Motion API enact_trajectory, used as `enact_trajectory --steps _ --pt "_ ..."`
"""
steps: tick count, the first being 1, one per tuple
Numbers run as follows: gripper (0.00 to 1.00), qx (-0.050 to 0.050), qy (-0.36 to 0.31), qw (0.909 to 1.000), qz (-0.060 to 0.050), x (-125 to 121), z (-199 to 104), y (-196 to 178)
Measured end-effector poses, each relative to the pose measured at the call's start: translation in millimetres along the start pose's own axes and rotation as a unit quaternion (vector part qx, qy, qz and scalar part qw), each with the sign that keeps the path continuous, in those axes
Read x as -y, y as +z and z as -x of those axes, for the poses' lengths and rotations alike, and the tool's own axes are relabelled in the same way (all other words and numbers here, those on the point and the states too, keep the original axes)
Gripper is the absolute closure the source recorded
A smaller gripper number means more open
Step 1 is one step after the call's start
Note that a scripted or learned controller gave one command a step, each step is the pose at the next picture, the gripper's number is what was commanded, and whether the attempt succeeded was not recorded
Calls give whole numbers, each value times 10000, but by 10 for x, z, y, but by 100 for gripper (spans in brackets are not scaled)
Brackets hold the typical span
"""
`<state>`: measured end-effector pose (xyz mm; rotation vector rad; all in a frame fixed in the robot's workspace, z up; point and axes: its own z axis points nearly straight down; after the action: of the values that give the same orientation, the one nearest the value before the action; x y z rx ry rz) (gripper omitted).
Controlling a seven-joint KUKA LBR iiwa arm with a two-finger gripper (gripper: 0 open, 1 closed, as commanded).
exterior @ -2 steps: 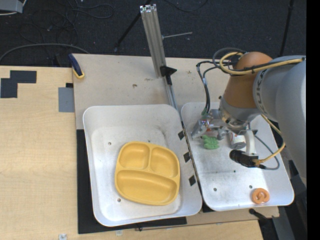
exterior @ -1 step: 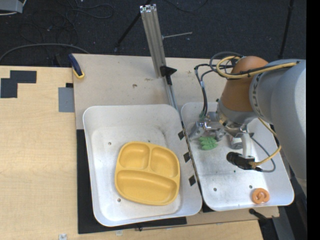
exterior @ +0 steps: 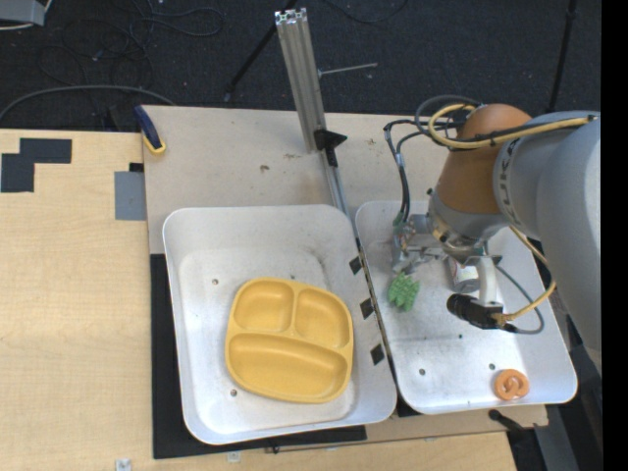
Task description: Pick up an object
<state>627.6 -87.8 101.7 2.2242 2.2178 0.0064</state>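
Two shallow white bins sit side by side on the bench (exterior: 226,155), their inner rims almost touching along a seam marked by small black clips. The left bin (exterior: 196,263) is the wider one, and the right bin (exterior: 442,361) is narrower and angled slightly. The grey arm (exterior: 549,175) comes in from the right and covers the right bin's far right part, its orange band above the wrist.

A yellow divided plate (exterior: 290,340) lies flat in the left bin, toward the front and right, near the inner rim but not touching it. Bare white floor runs along that bin's left wall and across its far half.

A slanted aluminium post (exterior: 302,77) stands behind the bins, and its foot ends near the far end of the seam.

The gripper (exterior: 410,258) hangs over the right bin's far left part, close to the inner rim. Whether it is spread or closed cannot be told from this angle. A small green piece (exterior: 403,291) lies just in front of it, near the seam, and whether they touch is unclear. A small orange ring (exterior: 510,385) rests in the front right corner, well apart from both. Open floor lies between the two across the bin's front half.
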Motion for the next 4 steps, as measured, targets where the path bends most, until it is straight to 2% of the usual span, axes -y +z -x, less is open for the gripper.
enact_trajectory --steps 2,3,4 --pt "100 15 -20 10000 4 4 -20 -1261" --pt "100 12 -25 10000 -22 4 -17 -1288" --pt "100 3 -40 10000 -36 1 -602 -1198"
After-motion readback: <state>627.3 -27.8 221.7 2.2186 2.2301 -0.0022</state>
